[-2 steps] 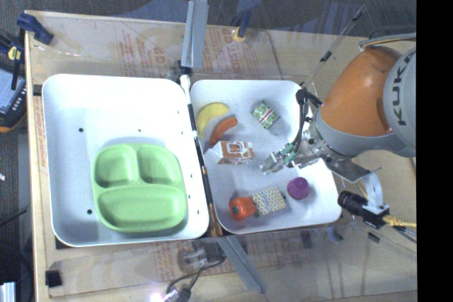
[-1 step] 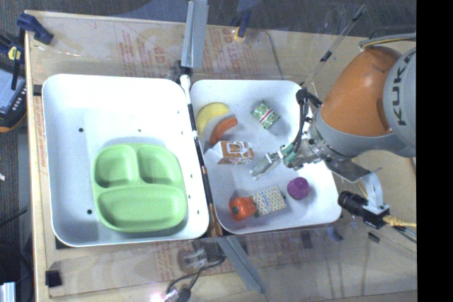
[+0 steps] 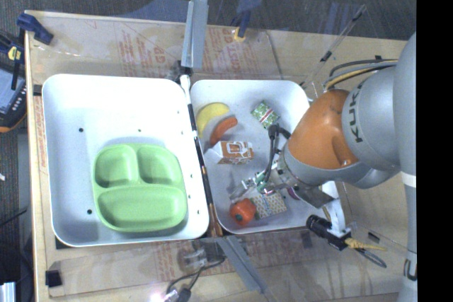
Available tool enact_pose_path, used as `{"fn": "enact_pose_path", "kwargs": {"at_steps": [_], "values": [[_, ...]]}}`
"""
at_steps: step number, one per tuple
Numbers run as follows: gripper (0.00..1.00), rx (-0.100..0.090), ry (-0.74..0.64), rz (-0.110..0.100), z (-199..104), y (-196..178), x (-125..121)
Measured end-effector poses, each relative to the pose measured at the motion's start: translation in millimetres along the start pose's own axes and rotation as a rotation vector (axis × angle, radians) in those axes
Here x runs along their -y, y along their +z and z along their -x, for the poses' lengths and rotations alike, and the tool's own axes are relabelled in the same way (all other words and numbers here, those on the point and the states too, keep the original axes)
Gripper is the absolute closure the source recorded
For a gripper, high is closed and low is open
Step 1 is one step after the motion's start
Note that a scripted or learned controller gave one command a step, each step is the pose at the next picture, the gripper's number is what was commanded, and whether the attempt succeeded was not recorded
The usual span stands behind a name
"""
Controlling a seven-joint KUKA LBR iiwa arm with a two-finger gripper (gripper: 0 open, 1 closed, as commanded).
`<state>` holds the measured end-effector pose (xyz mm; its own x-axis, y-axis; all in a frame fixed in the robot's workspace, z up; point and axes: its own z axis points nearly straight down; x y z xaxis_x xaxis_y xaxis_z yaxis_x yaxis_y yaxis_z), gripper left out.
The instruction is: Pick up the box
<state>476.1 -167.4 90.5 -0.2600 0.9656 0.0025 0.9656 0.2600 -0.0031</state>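
Note:
The box (image 3: 235, 151) is a small orange and white carton lying in the middle of the right bin (image 3: 297, 92). My gripper (image 3: 257, 182) hangs low over the same bin, a little below and to the right of the box and apart from it. The grey arm with its orange band (image 3: 322, 138) reaches in from the right and covers the bin's right side.
Around the box lie a yellow fruit (image 3: 211, 113), an orange-red piece (image 3: 224, 127) and a green patterned packet (image 3: 264, 113). A red ball (image 3: 243, 211) and a speckled pad (image 3: 270, 206) sit near the front wall. The left bin (image 3: 71, 102) holds a green divided plate (image 3: 139, 189).

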Motion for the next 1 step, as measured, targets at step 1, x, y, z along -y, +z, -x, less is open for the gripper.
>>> {"fn": "enact_pose_path", "kwargs": {"at_steps": [1], "values": [[1.00,0.000,-0.005,-0.001,0.3,-9.7,-0.3]]}}
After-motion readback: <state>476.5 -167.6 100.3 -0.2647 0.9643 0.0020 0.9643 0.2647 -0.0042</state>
